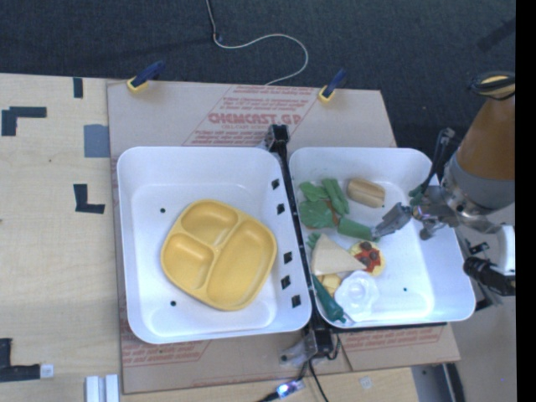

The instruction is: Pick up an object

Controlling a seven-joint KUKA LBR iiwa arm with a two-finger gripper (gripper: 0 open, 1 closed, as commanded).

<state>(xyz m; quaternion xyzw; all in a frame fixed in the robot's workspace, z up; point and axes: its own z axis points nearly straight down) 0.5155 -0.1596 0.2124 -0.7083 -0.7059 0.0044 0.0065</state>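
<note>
Underneath, cardboard sheet (251, 115) (blue clamps (333, 82)), dark carpet (377, 23).

Grey arm (481, 187) — orange band (494, 132), dark cable, metallic hand (392, 221).

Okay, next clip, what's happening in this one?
A grey arm with an orange band reaches in from the right over the right bin. Its gripper sits low among a pile of toy food: green pieces, a tan bread roll, a pale wedge, a small red and yellow piece and a clear lid-like item. Nothing is visibly between its fingers. The left bin holds a yellow divided plate, lying flat and untouched.
</note>
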